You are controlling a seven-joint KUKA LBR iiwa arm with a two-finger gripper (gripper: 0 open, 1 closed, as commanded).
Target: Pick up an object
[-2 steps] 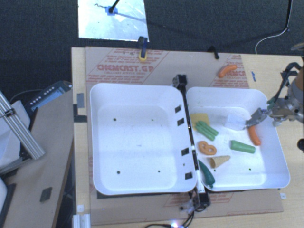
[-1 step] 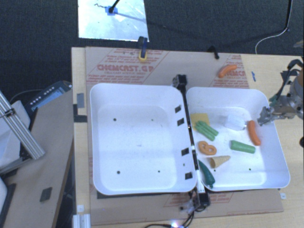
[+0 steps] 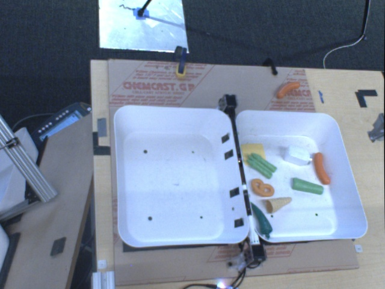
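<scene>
Nearest the camera, at the front rim of the right-hand shallow white plastic bin (image 3: 355, 221): a dark green pepper-shaped toy (image 3: 262, 221), resting against the divider.

Left to right across the tan wooden bench (image 3: 364, 161):

- Left-hand shallow white plastic bin (image 3: 174, 108), touching the right-hand one along the centre.
- In the right-hand bin, near the divider: a pale yellow flat block (image 3: 252, 150), touching a ridged light green toy (image 3: 262, 164), with an orange pretzel-shaped ring (image 3: 261, 188) nearer the front.
- Then a tan cone (image 3: 278, 205), tip pointing left toward the pepper.
- Then a small white block (image 3: 296, 155) and a smooth green cylinder (image 3: 307, 186).
- Then an orange sausage-shaped toy (image 3: 322, 168), long axis running from far to near.
- At the right edge, over the bench and well apart from every toy: a grey shape, probably the end effector (image 3: 378, 127). Released or clenched: cannot tell. Nothing seen in its grip.

Judged the likeliest pick: the green cylinder, lying flat in the right half of the right-hand bin, apart from its neighbours. Long axis runs roughly left to right, the right end slightly nearer the camera.

To do the step well: come down over the cylinder's middle, close across its short width rather than along its length, and stay off the sausage toy just beyond.
</scene>
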